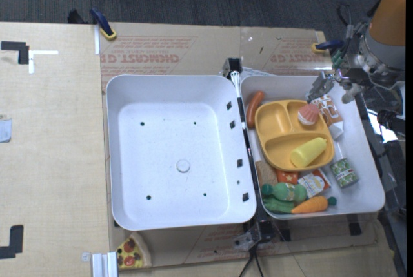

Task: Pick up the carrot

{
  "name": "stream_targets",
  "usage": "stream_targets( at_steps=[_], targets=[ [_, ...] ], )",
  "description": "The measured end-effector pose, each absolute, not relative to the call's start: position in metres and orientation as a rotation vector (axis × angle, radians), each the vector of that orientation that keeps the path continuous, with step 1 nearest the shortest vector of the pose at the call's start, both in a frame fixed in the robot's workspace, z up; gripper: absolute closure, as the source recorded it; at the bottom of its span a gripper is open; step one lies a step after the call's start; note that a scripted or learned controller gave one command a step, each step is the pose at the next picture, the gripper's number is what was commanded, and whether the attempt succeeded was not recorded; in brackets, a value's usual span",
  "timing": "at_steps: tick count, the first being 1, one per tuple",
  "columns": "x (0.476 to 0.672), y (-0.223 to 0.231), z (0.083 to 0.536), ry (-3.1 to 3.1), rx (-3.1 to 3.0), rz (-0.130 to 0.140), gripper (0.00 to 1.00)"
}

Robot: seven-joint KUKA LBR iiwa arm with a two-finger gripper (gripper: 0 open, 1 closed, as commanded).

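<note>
1. Two white bins are sitting side by side: the left bin is taking up the middle of the frame, and the right bin is holding a crowd of toy food at the right.
2. The carrot is lying at the lower edge of the right bin, just beside a green vegetable toy and below the yellow divided plate.
3. The plate is carrying a yellow corn-like piece and a pink item; a red sausage is resting along its left side, and a small green can is sitting toward the lower right.
4. The gripper is hanging over the upper right of the bin, near the plate's top corner and well apart from the carrot.
5. Whether the pincer is spread or pressed together, I cannot tell; nothing is showing between its tips.
6. Judging by this, the task is hardly begun: the carrot is untouched, and the reach down-frame, the descent, the grasp and the lift are all remaining.
</note>
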State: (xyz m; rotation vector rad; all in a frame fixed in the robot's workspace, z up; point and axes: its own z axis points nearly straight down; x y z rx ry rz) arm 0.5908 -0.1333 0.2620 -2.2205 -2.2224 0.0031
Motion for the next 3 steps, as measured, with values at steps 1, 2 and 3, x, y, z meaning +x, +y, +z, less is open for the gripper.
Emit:
stream_targets(
  at_steps=[1,2,3],
  targets=[
    [0.636,-0.106,0.111,-2.169,-2.271,0.004,0.00],
    [0.635,-0.094,0.095,-2.002,-2.420,0.005,0.00],
    [0.639,-0.098,0.094,-1.571,-2.715,0.009,0.00]
  ],
)
